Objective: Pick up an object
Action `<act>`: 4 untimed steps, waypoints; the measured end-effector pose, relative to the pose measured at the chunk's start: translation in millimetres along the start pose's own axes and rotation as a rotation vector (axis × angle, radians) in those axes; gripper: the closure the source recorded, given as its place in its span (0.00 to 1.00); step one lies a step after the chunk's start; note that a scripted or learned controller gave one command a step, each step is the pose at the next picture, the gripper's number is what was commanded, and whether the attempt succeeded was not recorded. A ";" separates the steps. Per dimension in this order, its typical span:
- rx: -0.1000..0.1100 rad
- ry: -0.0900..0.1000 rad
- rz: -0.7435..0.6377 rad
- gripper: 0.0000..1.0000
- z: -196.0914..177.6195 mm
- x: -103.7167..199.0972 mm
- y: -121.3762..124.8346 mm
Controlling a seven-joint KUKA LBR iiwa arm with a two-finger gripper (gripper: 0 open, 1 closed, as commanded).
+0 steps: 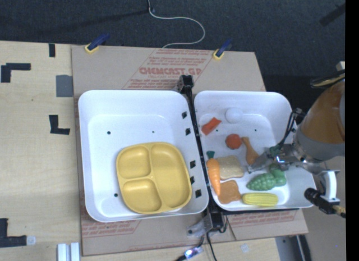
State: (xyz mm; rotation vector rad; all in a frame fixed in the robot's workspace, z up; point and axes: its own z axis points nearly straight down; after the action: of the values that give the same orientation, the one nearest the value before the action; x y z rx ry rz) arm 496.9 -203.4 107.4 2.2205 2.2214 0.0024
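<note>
We record the bench [33,142], pale wood with black marks, bearing a cardboard sheet [168,69] on which two shallow white bins sit side by side.

Left bin [95,114]: one yellow divided plate [153,177] with three compartments, lying flat toward the bin's 5 o'clock corner.

Right bin [263,105]: we list the toy foods by position.
- A white round piece [233,115] near 12 o'clock, hard to make out against the bin floor.
- A small red-orange wedge [211,125] at about 10 o'clock.
- A red-orange ball [233,141] near the centre, with a brown drumstick-shaped piece [250,152] just beside it at its 4 o'clock.
- A tan bread-like slice [230,167] below the centre.
- An orange carrot [213,175] along the bin's 8 o'clock wall, green end upward.
- An orange flat piece [229,191] at 7 o'clock, touching the carrot.
- A green grape bunch [267,181] at 4 o'clock.
- A yellow corn cob [259,199] at 5 o'clock, lying along the near wall, just beside the grapes.

The arm [325,125] enters from 3 o'clock, its orange band above the grey wrist. The end effector [269,161] sits low over the right bin's 3 o'clock side, between the drumstick-shaped piece and the grape bunch. We cannot tell whether it is released or clenched, nor whether it touches either item.

A white cable [179,21] loops over the dark floor at 12 o'clock.
</note>
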 end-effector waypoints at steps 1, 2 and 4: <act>-0.009 -0.012 0.006 0.00 11.7 -6.2 3.2; -0.019 -0.015 0.003 1.00 2.9 -5.9 4.9; -0.002 -0.003 -0.001 1.00 -106.1 -16.3 11.5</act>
State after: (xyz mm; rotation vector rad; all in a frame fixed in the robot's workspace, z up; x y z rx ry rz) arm 508.2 -219.7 213.6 2.2168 2.2199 0.0020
